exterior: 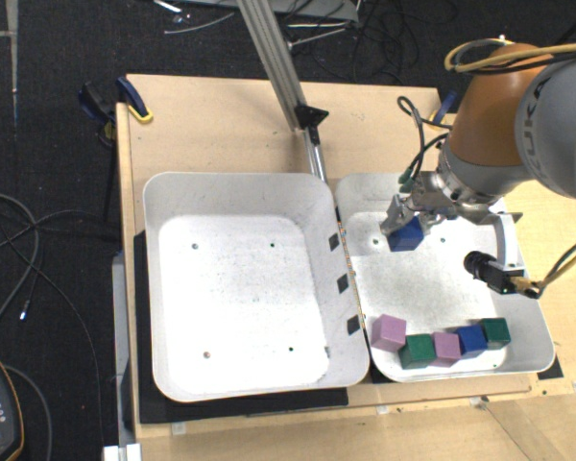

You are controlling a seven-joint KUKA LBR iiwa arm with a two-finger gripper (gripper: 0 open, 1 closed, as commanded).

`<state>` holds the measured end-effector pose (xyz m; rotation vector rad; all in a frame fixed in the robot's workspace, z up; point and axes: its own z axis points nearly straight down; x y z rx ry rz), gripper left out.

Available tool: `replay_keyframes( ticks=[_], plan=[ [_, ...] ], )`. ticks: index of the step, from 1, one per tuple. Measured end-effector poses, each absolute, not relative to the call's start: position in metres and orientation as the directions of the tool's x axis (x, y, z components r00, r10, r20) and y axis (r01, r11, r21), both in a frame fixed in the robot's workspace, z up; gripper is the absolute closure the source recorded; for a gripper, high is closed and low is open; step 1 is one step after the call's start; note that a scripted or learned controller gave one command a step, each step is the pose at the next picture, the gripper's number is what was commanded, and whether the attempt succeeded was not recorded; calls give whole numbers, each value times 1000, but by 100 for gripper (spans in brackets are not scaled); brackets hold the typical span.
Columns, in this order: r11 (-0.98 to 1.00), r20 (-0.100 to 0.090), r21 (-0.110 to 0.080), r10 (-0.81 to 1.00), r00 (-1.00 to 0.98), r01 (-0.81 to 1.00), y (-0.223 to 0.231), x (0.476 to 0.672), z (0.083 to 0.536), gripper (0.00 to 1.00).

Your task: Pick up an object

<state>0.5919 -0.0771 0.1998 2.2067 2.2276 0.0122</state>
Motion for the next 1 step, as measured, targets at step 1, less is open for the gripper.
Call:
replay_keyframes(
  ticks=[1],
  plan=[
    [5, -2, 5, 1000, -5, 1000, -91, 666, 195, 100]
  ],
)
